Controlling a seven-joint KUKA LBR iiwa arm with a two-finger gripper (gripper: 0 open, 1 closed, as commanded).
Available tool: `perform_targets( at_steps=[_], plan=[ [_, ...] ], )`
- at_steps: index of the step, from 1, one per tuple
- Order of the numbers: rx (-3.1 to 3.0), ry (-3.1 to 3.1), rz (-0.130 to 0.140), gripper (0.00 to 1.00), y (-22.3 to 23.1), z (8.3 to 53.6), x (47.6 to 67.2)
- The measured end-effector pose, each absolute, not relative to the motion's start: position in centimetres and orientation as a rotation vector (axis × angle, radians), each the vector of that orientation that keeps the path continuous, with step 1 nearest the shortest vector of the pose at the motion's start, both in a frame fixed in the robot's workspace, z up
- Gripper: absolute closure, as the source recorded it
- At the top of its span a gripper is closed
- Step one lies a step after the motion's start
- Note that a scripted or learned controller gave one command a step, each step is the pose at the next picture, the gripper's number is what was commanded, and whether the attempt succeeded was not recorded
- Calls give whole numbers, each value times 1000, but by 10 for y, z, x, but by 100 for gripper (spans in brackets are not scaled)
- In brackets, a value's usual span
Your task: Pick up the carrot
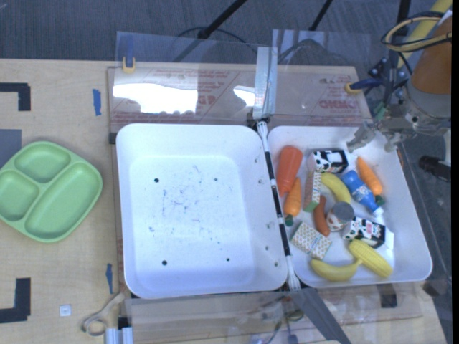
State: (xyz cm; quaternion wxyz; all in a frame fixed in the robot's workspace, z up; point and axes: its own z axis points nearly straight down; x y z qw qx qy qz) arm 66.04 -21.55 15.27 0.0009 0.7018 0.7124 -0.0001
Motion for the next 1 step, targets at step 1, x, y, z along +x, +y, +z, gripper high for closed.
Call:
perform_targets(
  at_steps=[1],
  plan=[
    [2160,2290,15,0,-214,115,669]
  ],
)
